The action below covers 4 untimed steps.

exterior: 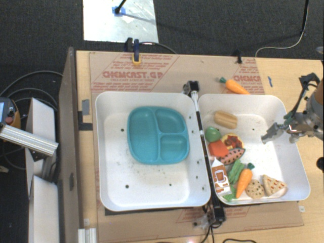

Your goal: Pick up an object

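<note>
Down at six o'clock of the right bin (pixel 296 186) sit a carrot (pixel 243 181) and pizza slice (pixel 274 186), toy food heaped along its left side, while at three o'clock the gripper (pixel 272 133) hovers, fingers slightly parted, holding nothing.

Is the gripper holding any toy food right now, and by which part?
Nothing is held: the two-finger gripper hangs over bare floor of the right white bin, apart from the food.
</note>
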Available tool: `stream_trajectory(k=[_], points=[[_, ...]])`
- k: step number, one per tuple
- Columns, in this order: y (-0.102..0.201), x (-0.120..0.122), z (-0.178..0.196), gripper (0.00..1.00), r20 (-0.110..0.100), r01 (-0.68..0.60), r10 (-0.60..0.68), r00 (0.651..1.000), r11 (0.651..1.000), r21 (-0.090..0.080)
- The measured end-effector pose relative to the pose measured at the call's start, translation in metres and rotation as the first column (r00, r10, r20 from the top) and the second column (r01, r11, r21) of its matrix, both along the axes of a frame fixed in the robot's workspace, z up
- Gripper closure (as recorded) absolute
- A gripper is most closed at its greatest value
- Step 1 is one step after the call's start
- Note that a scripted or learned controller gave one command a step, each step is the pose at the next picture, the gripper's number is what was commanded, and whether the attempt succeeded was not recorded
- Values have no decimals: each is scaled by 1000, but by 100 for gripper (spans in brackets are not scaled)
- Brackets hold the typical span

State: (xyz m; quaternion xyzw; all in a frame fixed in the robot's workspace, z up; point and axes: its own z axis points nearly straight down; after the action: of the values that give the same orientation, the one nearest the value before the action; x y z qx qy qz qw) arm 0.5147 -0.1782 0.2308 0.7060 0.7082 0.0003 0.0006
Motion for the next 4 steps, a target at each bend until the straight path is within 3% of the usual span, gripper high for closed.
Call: stream_trajectory(k=[1,2,3,4], points=[[63,-11,-152,0,-2,-5,5,1000,1000,3],[59,-9,-136,100,4,1,-1,1000,1000,-1],[39,-7,-29,100,11,0,0,1000,1000,-3],[41,-9,-35,0,2,1,-1,1000,1000,0]])
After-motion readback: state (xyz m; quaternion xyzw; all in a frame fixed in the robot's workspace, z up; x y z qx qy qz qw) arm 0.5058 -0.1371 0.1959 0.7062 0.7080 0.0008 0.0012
